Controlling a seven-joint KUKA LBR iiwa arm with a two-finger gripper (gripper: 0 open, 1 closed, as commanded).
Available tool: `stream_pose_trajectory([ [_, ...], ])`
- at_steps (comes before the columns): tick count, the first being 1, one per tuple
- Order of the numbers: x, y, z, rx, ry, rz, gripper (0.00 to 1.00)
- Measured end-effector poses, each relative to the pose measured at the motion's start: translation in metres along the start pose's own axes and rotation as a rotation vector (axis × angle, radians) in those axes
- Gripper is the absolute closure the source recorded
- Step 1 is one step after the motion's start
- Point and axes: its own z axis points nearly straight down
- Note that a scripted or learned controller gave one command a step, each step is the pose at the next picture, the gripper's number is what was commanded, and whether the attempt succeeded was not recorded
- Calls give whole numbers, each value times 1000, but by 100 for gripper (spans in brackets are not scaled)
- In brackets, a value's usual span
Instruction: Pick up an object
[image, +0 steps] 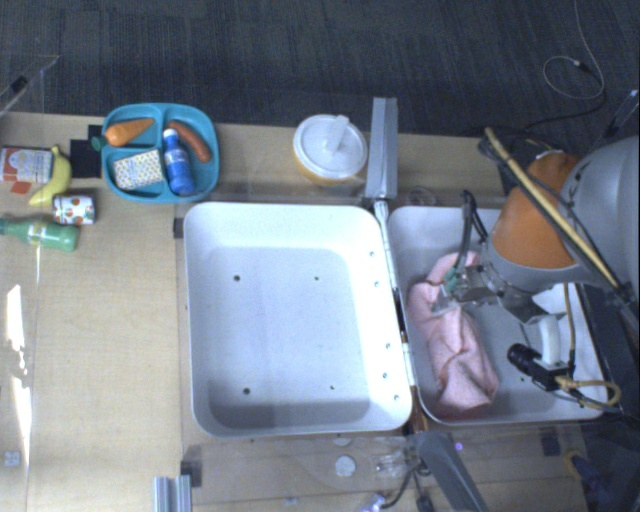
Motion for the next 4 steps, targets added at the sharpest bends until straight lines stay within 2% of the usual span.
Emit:
stream_pose_trajectory([
  [1,-62,34,11,2,-8,16,100],
  [2,-62,33,12,4,-7,17,0],
  [3,-44,20,11,3,-6,-114,0],
  [4,-42,22,1,1,-3,-116,100],
])
